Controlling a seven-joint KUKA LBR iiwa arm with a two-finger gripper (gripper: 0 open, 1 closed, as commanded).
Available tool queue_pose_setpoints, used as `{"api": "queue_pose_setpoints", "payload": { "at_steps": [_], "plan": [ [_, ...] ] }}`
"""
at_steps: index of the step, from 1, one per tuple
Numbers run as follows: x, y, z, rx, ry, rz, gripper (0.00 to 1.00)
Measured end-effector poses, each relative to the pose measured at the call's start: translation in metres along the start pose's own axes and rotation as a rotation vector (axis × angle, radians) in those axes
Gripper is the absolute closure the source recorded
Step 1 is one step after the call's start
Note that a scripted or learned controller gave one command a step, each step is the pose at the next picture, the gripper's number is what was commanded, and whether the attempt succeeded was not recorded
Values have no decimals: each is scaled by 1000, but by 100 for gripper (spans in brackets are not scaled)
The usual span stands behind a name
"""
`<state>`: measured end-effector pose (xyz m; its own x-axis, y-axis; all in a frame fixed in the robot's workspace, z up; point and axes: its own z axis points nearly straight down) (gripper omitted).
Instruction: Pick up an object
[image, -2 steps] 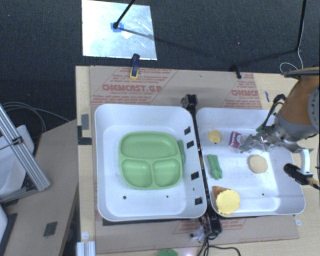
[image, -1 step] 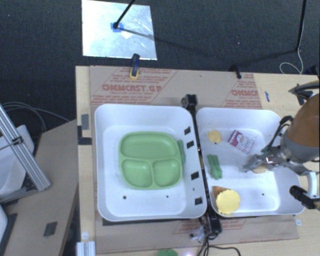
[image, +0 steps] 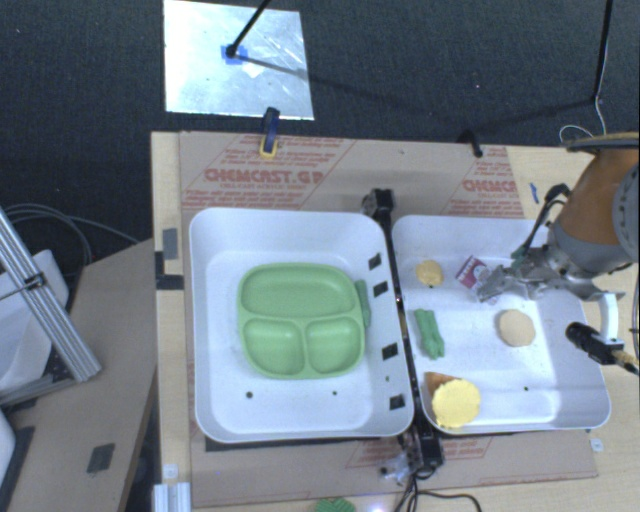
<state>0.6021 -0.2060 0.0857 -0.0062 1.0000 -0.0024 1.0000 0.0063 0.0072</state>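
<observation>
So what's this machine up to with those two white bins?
A robot arm reaches in over the right bin, its gripper low near a small pink packet. Around it lie a tan disc, a green piece, a small yellow ball and a yellow round piece. The left bin holds a green divided tray. It holds nothing visibly yet.

Two white bins (image: 215, 260) sit on a tan tabletop (image: 330, 165) with red lettering. A pale green divided tray (image: 300, 320) lies in the left one. In the right: a green stick (image: 430, 333), yellow disc (image: 456, 402), beige round (image: 516, 327), small yellow ball (image: 429, 273), pink packet (image: 469, 270).
</observation>
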Motion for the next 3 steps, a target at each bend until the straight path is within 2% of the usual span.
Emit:
{"api": "queue_pose_setpoints", "payload": {
  "at_steps": [1,2,3],
  "plan": [
    [0,-58,1,10,4,7,0],
    [0,-54,-10,4,2,4,100],
    [74,-31,1,5,2,3,100]
  ]
}}
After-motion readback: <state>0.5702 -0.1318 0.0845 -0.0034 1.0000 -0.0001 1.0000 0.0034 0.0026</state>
